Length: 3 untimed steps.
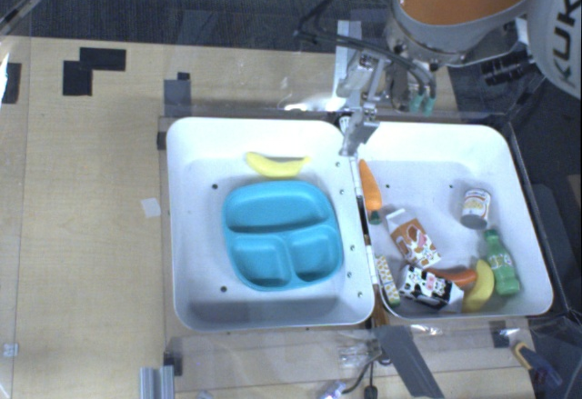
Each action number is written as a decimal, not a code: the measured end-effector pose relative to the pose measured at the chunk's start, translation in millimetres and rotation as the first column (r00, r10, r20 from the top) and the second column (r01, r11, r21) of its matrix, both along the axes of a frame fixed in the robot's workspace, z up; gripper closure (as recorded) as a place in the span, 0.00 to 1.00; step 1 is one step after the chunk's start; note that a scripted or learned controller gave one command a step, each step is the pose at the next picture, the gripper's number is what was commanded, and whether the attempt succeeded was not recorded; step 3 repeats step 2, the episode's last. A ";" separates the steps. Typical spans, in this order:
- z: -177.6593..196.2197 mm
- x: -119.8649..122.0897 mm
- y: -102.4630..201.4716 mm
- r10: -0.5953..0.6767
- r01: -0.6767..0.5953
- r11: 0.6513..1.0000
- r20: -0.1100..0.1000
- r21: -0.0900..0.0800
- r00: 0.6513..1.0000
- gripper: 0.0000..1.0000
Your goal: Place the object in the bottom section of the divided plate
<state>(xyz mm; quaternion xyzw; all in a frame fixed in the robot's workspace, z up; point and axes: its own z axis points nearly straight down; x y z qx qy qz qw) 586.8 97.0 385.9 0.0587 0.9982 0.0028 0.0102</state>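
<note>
A blue divided plate (282,234) lies in the left bin (195,234), with one long section on its far side and two smaller sections on its near side. All of its sections look bare. A yellow banana (275,164) rests on the bin floor just beyond the plate's far edge. My gripper (351,144) hangs over the divider between the two bins, near their far rim, to the right of the banana and above the tip of an orange carrot (369,188). I see nothing held in it.
The right bin (436,152) holds the carrot, a small can (475,206), a green bottle (498,263), a brown carton (415,241), a black-and-white carton (427,289), a second yellow fruit (481,286) and a red sausage (457,275), crowded at its near right.
</note>
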 end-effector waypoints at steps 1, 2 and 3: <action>-65.8 18.3 -76.2 0.090 -0.090 0.996 -0.012 -0.005 0.996 0.00; -101.8 60.3 -39.1 0.262 -0.262 0.965 -0.010 -0.005 0.965 0.00; -101.8 60.3 -39.1 0.262 -0.262 0.965 -0.010 -0.005 0.965 0.00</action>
